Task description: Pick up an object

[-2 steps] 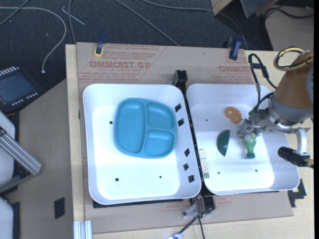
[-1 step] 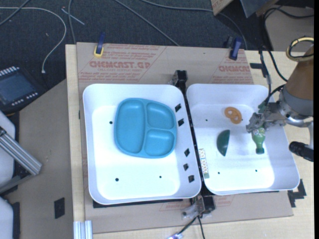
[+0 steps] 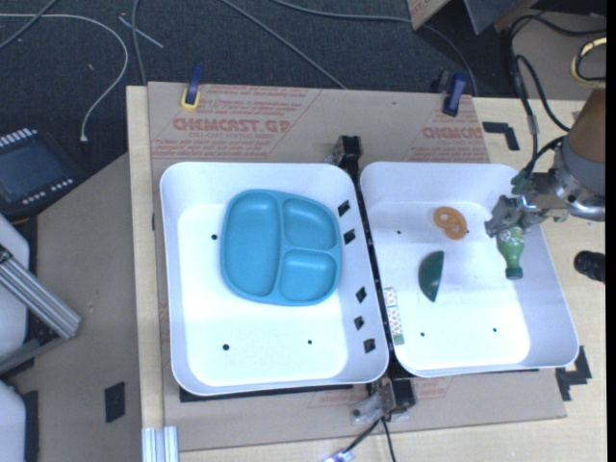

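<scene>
- Presently, item one: right bin (image 3: 539, 349), holding three small objects; left bin (image 3: 192, 354), holding a blue divided plate (image 3: 281, 246) near its middle.
- Gripper (image 3: 512, 227): at the right side of the right bin, on the grey arm (image 3: 587, 162) reaching in from the right. Whether the claw is spread, pressed together or pinching cannot be told; the metal parts blur together.
- Light green bottle-shaped object (image 3: 513, 255): directly below the gripper, its top meeting the tool, its lower end pointing to the near side. Touching or gripped: cannot tell.
- Dark green half-round piece (image 3: 430, 274): mid-bin, left of the gripper, apart from it.
- Orange pretzel-like piece (image 3: 449, 221): farther back, between the dark green piece and the far wall.
- Risk, judged: if the hold on the light green object is only at its narrow top, it could swing or slip out on lifting.
- Risk, judged: the object lies close to the bin's right wall; a misaligned descent could jam a finger against the wall or push the object aside.
- Risk, judged: a closing miss would leave the lift empty.
</scene>
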Controlling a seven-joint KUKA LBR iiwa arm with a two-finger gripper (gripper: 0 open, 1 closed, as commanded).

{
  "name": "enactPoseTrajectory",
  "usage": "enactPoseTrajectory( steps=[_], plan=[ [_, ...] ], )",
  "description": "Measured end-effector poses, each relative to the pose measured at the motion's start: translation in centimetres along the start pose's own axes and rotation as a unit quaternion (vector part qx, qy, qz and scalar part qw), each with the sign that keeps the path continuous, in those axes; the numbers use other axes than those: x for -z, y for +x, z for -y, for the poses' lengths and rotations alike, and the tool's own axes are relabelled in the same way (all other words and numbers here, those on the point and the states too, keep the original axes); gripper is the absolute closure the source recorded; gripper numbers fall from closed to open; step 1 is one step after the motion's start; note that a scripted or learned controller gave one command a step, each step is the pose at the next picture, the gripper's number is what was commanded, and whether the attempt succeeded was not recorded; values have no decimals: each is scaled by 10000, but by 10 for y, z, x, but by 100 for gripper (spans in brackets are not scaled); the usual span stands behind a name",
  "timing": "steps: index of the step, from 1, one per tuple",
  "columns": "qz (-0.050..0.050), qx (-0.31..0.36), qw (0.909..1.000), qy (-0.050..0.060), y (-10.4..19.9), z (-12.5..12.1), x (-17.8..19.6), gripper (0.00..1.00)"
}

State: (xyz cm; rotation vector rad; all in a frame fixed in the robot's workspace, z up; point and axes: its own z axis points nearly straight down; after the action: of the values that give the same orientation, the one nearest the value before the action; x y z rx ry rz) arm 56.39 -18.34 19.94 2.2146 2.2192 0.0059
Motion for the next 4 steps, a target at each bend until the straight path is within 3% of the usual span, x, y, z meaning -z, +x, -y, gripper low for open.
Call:
enactPoseTrajectory(
  steps=[1,4],
  plan=[
    [0,-3,10000,7,0,-2,43,100],
    [-20,18,10000,28,147,-32,23,100]
  ],
)
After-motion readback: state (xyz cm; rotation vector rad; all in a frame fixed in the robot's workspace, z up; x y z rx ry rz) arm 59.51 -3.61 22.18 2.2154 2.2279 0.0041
